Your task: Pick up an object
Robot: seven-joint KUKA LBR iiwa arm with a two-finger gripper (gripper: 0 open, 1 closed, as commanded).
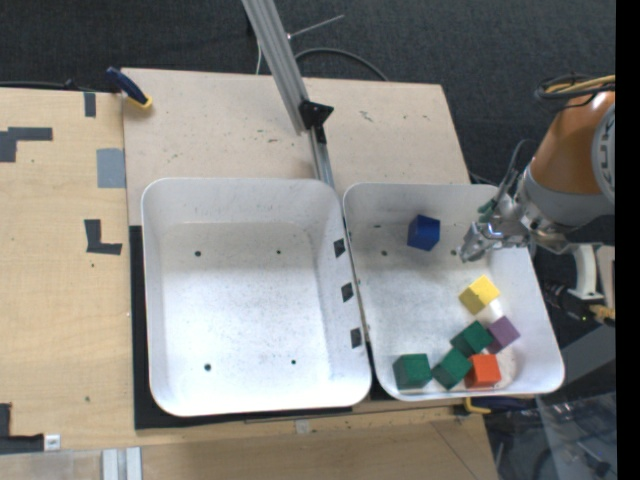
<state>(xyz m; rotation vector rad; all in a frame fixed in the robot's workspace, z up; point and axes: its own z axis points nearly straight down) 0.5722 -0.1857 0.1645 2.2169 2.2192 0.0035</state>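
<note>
Camera view, looking down at a slant. 2 shallow white bins are sitting side by side on the bench; the right bin serves as the landmark here. The left bin is touching its left wall. The grey arm with its orange band is reaching in over the right bin's right rim, and the gripper is hanging low over the upper right part of the bin floor. Whether its fingers are parted or closed cannot be told at this size; nothing is visibly lodged between them.

The candidate objects are all lying inside the right bin. A blue cube is resting in the bin's upper middle, just left of the gripper and apart from it. A yellow cube is lying below the gripper, near the right wall. A purple block is sitting just below the yellow cube. Along the bin's lower edge, 3 green blocks and 1 orange cube are crowding together. A metal rail is slanting down toward the bin's upper left corner.
</note>
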